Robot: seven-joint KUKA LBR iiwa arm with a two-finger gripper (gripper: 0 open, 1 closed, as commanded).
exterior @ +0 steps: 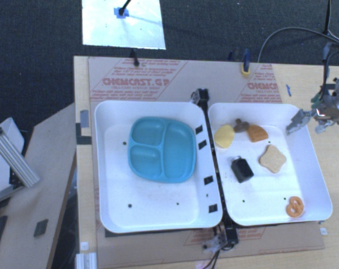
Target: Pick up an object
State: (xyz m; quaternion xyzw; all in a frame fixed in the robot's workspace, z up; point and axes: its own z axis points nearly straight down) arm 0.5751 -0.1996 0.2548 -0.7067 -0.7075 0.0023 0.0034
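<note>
The right bin (312, 167) holds several small items: a yellow round piece (224, 135), a small brown piece (240, 125), an orange piece (258, 133), a slice of toast (273, 158), a black block (242, 169) and an orange pretzel (295, 206). My gripper (308, 122) hangs over the bin's far right rim, up and to the right of the toast. Its fingers (295, 122) are spread open with nothing between them.
A blue divided plate (162, 149) lies in the left bin (116, 206). Black clips run along the divider (209, 167) between the bins. Cables hang at the upper right. A white sheet (123, 15) lies behind the bench.
</note>
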